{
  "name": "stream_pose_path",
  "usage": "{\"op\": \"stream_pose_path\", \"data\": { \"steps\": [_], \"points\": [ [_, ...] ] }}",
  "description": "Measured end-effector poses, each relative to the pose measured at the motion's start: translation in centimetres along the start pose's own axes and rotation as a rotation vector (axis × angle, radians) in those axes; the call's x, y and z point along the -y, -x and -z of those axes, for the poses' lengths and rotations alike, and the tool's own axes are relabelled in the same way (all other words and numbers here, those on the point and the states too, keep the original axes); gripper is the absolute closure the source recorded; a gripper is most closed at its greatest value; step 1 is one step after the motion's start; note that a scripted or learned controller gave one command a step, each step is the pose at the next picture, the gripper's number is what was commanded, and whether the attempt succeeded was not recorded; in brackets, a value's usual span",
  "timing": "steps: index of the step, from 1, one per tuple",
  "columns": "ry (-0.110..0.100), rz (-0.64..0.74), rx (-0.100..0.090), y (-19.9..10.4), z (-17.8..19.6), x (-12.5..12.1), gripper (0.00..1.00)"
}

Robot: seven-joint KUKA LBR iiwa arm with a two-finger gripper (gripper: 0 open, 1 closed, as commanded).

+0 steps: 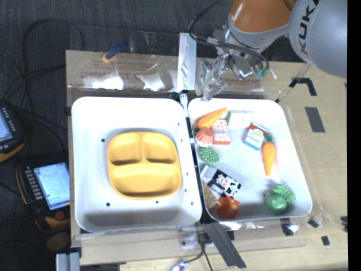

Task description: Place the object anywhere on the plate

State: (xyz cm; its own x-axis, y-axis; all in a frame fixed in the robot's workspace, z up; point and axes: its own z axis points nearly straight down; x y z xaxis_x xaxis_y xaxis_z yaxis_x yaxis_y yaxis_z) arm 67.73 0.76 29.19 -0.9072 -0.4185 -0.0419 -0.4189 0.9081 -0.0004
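Arm enters from 1 o'clock; the gripper [210, 86] hangs over the far rim of the right bin [293, 151], at about 12 o'clock of that bin. Cannot tell whether the pincer is released or clenched; nothing visibly sits in it. The yellow plate [144, 164], three compartments, lies in the centre of the left bin [90, 208] and bears nothing. Task object not specified; the nearest candidate, in my judgement, is the carrot [212, 118] lying tilted at the bin's 11 o'clock corner, just beside and at 6 o'clock from the gripper. It touches or nearly touches a pink piece [205, 136] and a small red-and-white carton [221, 132]. Other items: a blue-and-orange carton [255, 136], a second carrot [269, 157] at 3 o'clock, a green dotted piece [209, 154], a cow-print carton [224, 182], a red item [228, 206] and a green vegetable [278, 200] along the near edge. Handling estimate: toy food, likely light, rigid plastic, smooth and rounded, so prone to slip or roll out of a two-finger pinch. Best hold looks to be across the thick middle of the carrot, fingers square to its long axis. Risk: neighbours crowd the approach and the bin wall is close.
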Motion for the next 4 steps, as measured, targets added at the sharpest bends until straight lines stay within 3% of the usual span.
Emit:
{"op": "stream_pose_path", "data": {
  "steps": [1, 2, 3, 4],
  "points": [
    [0.001, 0.045, -0.039, -5.3, 2.5, -4.7, 1.00],
    [0.002, 0.003, -0.039, -7.1, 2.4, -14.6, 1.00],
    [-0.001, -0.120, -0.040, -10.1, 3.3, -20.0, 1.00],
    [-0.004, -0.158, -0.039, -12.8, 3.3, -14.2, 1.00]
  ]
}}
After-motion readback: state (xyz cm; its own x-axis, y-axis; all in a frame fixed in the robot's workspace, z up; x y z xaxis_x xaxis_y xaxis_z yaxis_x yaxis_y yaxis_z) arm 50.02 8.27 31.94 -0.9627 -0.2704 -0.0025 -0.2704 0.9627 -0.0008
